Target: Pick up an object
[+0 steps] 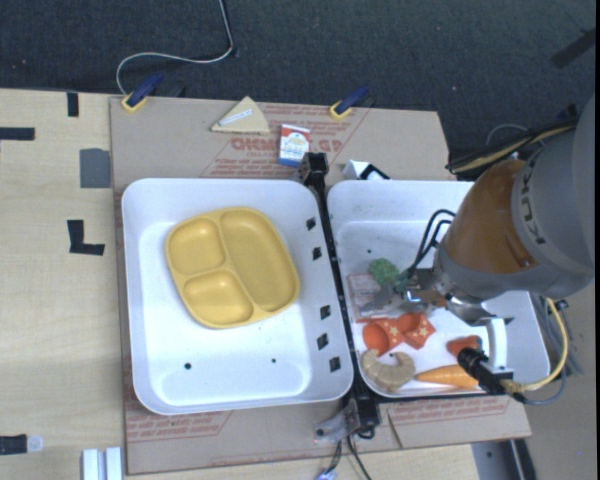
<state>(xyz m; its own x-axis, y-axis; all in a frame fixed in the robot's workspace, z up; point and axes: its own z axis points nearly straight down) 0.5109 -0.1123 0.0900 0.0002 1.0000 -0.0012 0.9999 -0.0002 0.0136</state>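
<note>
The fingers (pixel 405 298), state unclear, hang just above the red pepper (pixel 398 330) beside the broccoli (pixel 384 269).

Two shallow white plastic bins (pixel 150 268). Left bin: yellow three-compartment plastic plate (pixel 232 266). Right bin: green leafy toy (pixel 384 270), red pepper-like toys (pixel 398 331), orange toy carrot (pixel 447 375), beige lumpy piece (pixel 388 370). Grey arm with orange band (pixel 500 223). Small red-and-white carton (pixel 294 145) on brown cardboard sheet (pixel 400 138) with red print.

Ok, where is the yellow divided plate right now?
The yellow divided plate lies in the left bin, toward its upper middle, across the divider from the right bin with the toy food.
</note>
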